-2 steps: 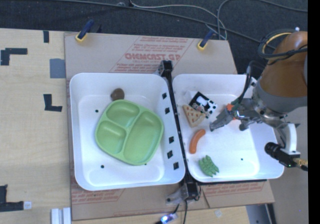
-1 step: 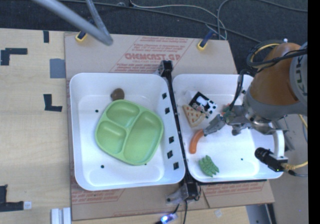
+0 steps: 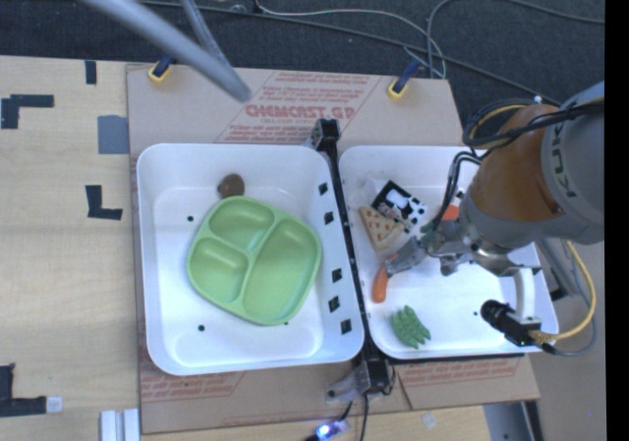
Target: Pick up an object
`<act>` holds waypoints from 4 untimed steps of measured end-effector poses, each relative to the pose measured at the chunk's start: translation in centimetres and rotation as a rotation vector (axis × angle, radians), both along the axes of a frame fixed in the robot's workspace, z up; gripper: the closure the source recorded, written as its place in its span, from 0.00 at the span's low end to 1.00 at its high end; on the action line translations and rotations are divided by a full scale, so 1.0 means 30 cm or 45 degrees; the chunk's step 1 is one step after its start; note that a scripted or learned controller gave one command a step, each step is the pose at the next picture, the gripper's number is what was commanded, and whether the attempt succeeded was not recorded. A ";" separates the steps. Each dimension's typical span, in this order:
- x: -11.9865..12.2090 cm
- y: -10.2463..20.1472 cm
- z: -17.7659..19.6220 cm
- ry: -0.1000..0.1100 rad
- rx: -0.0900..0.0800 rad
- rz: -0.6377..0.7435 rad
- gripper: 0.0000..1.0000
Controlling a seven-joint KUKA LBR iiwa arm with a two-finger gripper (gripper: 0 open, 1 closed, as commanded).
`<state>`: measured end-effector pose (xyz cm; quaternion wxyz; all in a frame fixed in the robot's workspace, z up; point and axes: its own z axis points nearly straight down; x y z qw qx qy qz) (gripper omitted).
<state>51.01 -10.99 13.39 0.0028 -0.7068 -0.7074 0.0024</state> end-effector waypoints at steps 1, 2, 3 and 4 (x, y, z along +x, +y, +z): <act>0.003 0.004 0.041 -0.004 0.002 0.003 1.00; -0.003 0.027 0.242 -0.015 -0.001 0.002 1.00; -0.001 0.029 0.283 -0.010 0.000 0.001 1.00; 0.055 0.200 0.252 -0.007 0.002 0.007 1.00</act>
